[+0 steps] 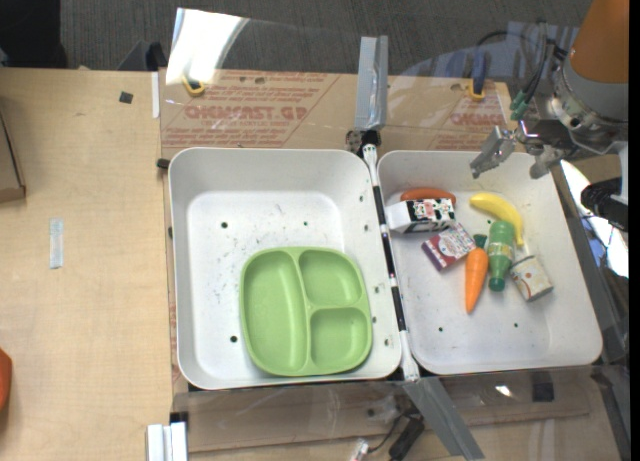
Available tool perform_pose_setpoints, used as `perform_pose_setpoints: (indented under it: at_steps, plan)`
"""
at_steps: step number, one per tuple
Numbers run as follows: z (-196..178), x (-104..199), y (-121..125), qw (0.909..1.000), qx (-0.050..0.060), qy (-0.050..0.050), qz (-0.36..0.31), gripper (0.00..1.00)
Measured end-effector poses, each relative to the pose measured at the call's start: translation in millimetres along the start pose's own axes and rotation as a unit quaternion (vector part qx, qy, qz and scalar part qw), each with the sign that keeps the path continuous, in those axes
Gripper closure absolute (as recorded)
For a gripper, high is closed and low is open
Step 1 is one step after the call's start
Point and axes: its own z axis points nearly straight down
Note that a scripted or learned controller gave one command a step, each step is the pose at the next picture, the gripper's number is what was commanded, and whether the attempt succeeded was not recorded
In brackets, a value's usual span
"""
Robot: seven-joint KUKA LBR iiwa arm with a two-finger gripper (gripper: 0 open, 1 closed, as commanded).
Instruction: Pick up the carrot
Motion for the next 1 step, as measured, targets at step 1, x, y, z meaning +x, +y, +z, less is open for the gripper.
perform_pose_setpoints:
  at_steps: [1]
  plan:
    - [128.8, -78.3, -56.1, 0.9989, 0.000, 0.000, 0.047, 0.00]
